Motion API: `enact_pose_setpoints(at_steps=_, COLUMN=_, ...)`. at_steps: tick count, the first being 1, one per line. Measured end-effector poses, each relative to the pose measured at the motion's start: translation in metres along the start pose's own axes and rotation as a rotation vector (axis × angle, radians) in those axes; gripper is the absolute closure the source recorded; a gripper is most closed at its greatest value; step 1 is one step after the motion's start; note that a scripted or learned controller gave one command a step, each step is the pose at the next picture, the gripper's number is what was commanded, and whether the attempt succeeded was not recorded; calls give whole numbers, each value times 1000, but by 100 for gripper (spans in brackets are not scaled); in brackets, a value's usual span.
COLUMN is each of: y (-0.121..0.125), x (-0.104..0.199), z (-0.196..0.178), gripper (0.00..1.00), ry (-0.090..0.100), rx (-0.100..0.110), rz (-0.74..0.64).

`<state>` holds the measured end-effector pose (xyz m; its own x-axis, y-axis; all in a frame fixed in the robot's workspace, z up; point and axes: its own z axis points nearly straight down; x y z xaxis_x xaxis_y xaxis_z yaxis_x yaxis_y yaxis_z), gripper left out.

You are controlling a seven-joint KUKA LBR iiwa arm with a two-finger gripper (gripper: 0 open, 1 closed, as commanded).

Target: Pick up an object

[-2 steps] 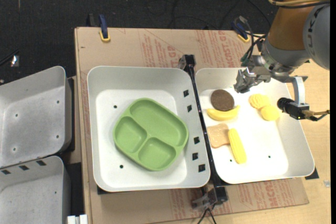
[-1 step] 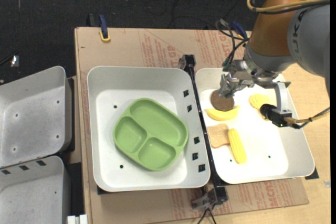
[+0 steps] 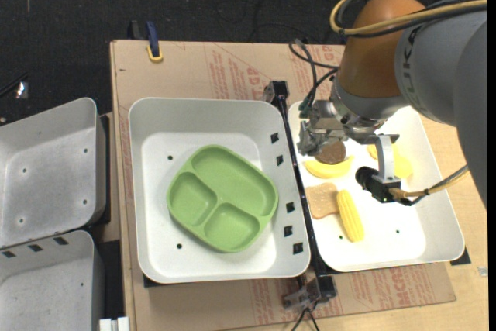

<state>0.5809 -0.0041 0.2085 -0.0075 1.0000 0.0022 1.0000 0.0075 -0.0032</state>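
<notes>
Arm: grey arm with orange band reaches in from the right, wrist low over the far left part of the right bin (image 3: 442, 244).
Gripper: gripper (image 3: 316, 137) hangs at the bin's left wall, just above the toy food; the wrist hides the tips, so I cannot tell how the jaws stand, and nothing is seen held.
Nearest object: brown round piece (image 3: 334, 153), directly under the gripper, resting on a yellow banana-like piece (image 3: 325, 167).
Other candidates: tan toast slice (image 3: 322, 201) touching the corn cob (image 3: 350, 215), both nearer; a yellow piece (image 3: 402, 164) to the right, beside a black part on the cable (image 3: 370, 181).
Left bin: green divided plate (image 3: 222, 198), well apart from the gripper.
Handling, judged: these look like hollow plastic play food, light, stiff, smooth and likely slippery; not fragile.
Where to grip, judged: brown piece across its width at the edges; corn across its short axis at mid-length. Flat toast sits low, poor purchase.
Risk, judged: brown piece may skid off the banana when pinched.
</notes>
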Motion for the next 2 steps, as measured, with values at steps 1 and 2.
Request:
enact_pose_setpoints(at_steps=1, y=-9, x=47, z=1, gripper=100, ry=0, rx=0, rz=0)
enact_pose_setpoints(at_steps=2, y=-23, x=97, z=3, gripper=100, ry=-1, rx=0, rz=0)
